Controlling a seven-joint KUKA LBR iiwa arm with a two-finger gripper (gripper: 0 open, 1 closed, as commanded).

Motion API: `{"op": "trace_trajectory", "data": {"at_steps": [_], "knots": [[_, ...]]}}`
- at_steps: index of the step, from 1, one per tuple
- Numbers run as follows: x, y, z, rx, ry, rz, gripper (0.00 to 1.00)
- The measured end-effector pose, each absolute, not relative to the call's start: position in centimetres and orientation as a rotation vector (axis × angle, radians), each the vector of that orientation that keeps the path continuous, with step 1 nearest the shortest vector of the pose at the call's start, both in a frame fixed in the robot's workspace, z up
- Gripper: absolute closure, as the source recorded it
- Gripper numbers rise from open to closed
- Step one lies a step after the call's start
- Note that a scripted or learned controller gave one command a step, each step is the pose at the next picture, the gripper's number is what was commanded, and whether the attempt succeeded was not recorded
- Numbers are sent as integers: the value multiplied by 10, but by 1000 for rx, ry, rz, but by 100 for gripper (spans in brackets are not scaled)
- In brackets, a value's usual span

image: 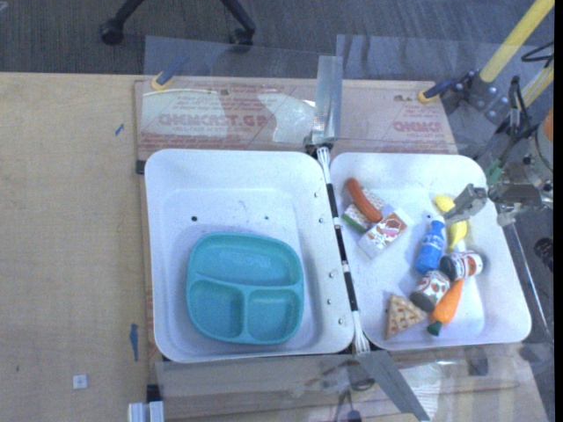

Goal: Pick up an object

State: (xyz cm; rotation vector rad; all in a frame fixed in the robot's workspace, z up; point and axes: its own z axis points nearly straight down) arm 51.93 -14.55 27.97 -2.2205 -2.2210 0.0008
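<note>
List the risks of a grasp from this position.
1. The gripper hovers over crowded toys: the yellow banana, blue bottle and small can lie close, so the fingers may hit a neighbour.
2. The banana sits near the right bin's wall; a push could wedge it there.

Teal tray (244, 288), blue bottle (430, 246), orange carrot (448, 302), white bins (167, 183).
</note>
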Motion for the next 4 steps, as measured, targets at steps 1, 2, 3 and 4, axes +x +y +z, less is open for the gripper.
{"op": "trace_trajectory", "data": {"at_steps": [1, 2, 3, 4], "knots": [[528, -123, 110, -2221, -2220, 1, 0], [490, -100, 89, -2234, -2223, -9, 0], [492, -101, 99, -2239, -2223, -14, 100], [492, -101, 99, -2238, -2224, -14, 0]]}}
